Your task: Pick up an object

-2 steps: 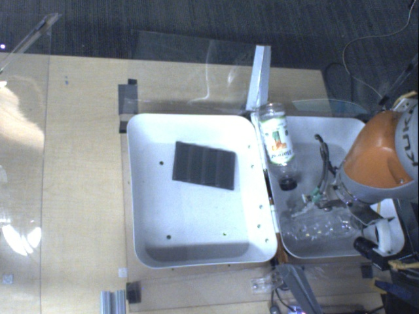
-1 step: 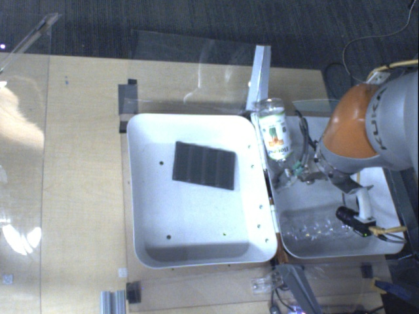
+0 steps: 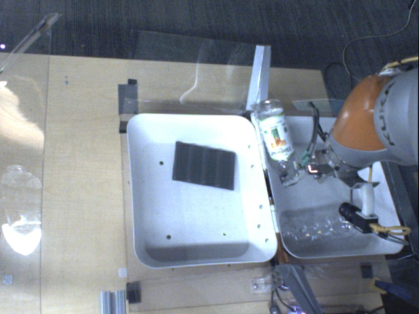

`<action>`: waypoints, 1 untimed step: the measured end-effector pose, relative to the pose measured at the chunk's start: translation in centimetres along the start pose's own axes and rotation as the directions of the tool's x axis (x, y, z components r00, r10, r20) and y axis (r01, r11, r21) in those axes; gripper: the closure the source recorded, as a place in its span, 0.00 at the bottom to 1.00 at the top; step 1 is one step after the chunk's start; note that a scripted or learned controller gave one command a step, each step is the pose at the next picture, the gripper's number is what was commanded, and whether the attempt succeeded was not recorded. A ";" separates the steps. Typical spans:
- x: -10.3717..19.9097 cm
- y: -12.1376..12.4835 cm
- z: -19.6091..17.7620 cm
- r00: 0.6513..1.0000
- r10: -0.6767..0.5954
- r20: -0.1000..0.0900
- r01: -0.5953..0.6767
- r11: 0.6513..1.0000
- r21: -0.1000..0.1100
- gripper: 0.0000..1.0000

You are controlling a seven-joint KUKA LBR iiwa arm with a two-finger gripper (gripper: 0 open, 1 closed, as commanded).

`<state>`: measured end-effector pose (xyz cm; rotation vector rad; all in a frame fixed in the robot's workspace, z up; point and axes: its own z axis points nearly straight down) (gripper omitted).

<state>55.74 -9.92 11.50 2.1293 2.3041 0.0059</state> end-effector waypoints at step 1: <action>-0.1 6.7 2.7 0.966 -0.257 0.002 0.257 0.966 -0.004 0.00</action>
